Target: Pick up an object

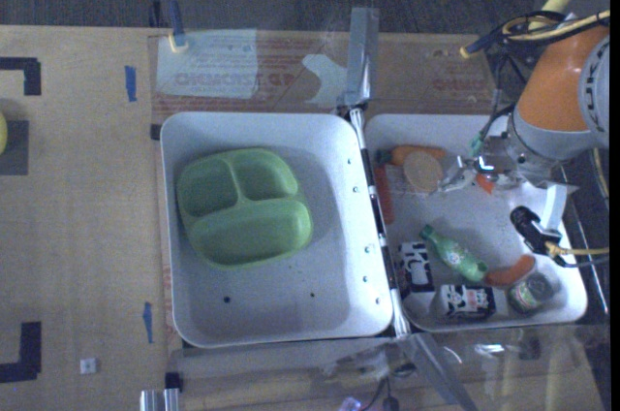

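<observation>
A matt green plastic tray (244, 204) lies in a smooth white plastic bin (334, 142) on a pale wooden bench (77, 235).

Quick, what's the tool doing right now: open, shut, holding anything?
Tool: over the right bin, next to the tan round object; grip state cannot be told.

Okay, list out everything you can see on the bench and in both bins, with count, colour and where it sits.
Bins: 2, white, side by side; left bin, right bin.
Divided plate: 1, green, middle of left bin.
Bottle: 1, green, centre of right bin, lying down.
Black-and-white cartons: 2, right bin's near-left part; one, one.
Round tan item: 1, right bin's far end.
Orange-red pieces: several, right bin; kind unclear.
Tape marks: blue, on the bench.
Arm: 1, grey with orange band, over right bin.
Gripper: 1, beside the tan item.
</observation>
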You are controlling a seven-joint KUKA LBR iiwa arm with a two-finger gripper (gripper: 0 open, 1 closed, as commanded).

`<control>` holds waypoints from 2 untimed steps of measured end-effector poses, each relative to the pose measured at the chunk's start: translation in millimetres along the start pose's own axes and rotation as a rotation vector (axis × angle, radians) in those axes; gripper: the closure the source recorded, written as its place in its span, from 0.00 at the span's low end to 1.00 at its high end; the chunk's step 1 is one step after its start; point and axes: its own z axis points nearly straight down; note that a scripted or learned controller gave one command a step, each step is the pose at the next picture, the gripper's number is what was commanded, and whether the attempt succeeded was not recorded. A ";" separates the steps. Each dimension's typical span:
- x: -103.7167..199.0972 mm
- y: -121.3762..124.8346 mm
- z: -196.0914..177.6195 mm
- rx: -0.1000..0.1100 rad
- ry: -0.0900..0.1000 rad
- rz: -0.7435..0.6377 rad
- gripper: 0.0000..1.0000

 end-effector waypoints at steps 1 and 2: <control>-10.4 14.5 19.1 -0.004 -0.002 -0.067 0.00; -10.6 15.5 8.6 -0.006 -0.002 -0.066 1.00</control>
